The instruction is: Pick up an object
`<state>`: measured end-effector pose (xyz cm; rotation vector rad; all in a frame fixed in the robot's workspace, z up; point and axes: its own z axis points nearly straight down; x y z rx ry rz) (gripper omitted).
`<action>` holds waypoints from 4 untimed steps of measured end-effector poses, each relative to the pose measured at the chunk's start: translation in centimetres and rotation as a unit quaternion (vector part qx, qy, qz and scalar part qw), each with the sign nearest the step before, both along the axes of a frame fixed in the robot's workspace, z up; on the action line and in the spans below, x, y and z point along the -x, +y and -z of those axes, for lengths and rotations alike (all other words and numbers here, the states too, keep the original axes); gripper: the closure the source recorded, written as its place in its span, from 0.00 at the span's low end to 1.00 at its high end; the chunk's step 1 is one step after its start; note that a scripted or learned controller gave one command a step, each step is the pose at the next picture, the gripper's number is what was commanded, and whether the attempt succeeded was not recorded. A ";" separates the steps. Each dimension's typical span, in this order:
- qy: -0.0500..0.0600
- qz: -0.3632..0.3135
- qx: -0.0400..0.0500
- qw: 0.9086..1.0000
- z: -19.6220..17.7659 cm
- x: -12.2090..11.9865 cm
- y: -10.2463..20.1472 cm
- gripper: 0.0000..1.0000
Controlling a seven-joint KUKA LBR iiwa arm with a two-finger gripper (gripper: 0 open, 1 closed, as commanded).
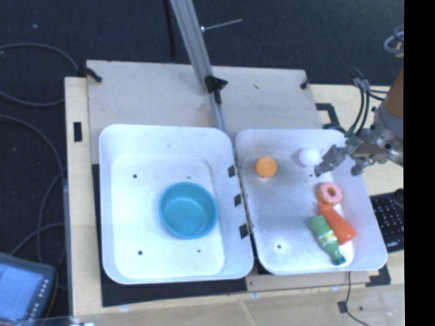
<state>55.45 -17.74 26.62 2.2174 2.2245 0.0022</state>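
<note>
Colours across the two white bins

Left bin (122, 148) white, holding a blue bowl (188, 210); right bin (285, 202) white with an orange ball (266, 167), white ball (308, 157), pink ring (329, 193), orange-red piece (340, 225), green bottle (325, 235); desk (156, 90) pale beige

I saw a pale wooden bench (78, 202) on dark carpet (68, 19), black cables (27, 100) trailing at nine o'clock.

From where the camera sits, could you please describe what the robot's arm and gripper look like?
The grey arm enters at the right edge, with a hint of orange above the wrist. Dark cables loop beside it. The gripper is grey metal with dark finger parts, blurred at this size.
</note>
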 end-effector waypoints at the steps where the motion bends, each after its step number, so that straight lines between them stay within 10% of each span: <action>1: 0.002 0.002 0.001 1.000 4.7 0.7 -0.7 0.00; 3: 0.003 0.003 0.001 1.000 16.5 1.2 -1.0 0.00; 4: -0.003 0.005 0.001 1.000 14.8 0.9 -1.1 1.00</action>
